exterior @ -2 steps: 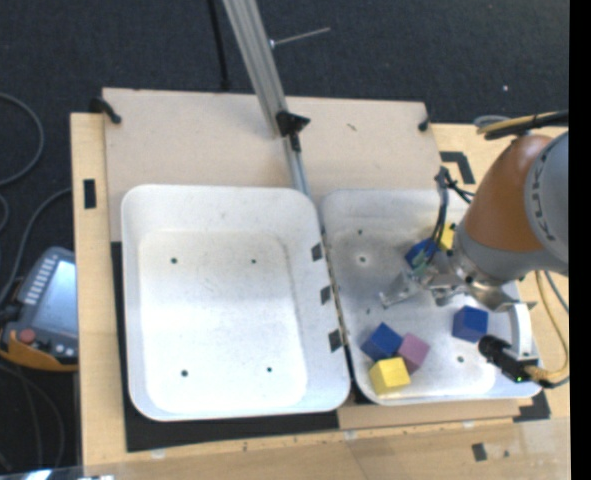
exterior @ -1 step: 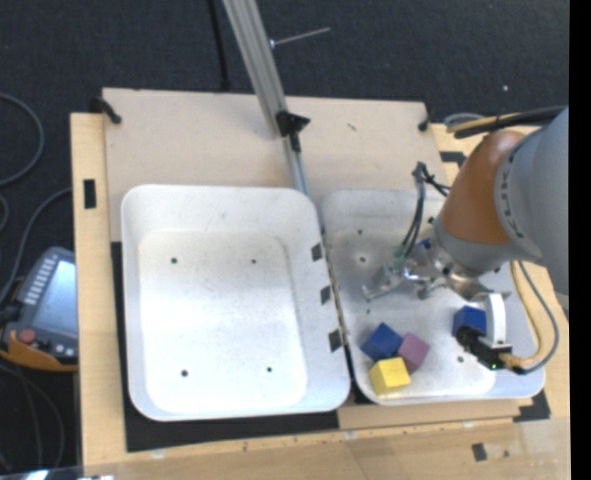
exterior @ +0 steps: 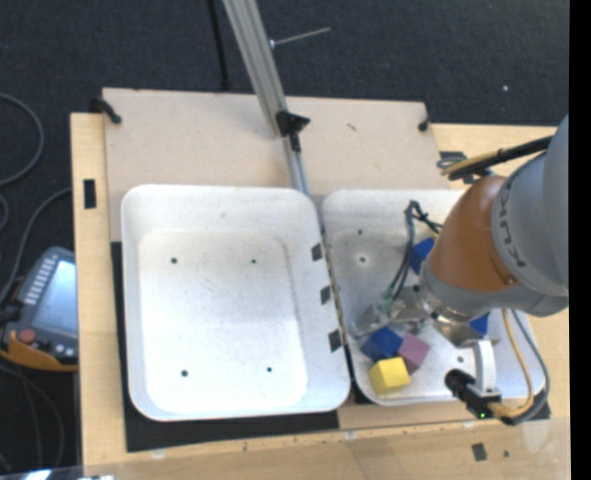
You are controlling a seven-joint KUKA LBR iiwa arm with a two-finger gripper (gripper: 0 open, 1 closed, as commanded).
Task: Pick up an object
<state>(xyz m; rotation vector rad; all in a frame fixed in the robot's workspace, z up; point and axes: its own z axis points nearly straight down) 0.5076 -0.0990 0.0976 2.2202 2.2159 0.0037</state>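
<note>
The right white bin [exterior: 360,208] holds several small blocks near its front. A yellow cube [exterior: 389,375] lies closest to the front rim. Just behind it lie a purple block [exterior: 414,350] and a blue block [exterior: 379,342]. More blue pieces [exterior: 422,252] peek out from behind the arm. My gripper [exterior: 399,314] hangs low in this bin, just above and behind the blue and purple blocks. The orange wrist band [exterior: 470,243] and grey arm cover much of the bin's right half. I see no block held in the gripper.
The left white bin [exterior: 135,213] sits beside the right one, and their rims meet at the centre. A slanted aluminium pole [exterior: 260,58] runs from the top down to the gap between the bins. A pendant [exterior: 47,303] and cables lie off the bench at left.
</note>
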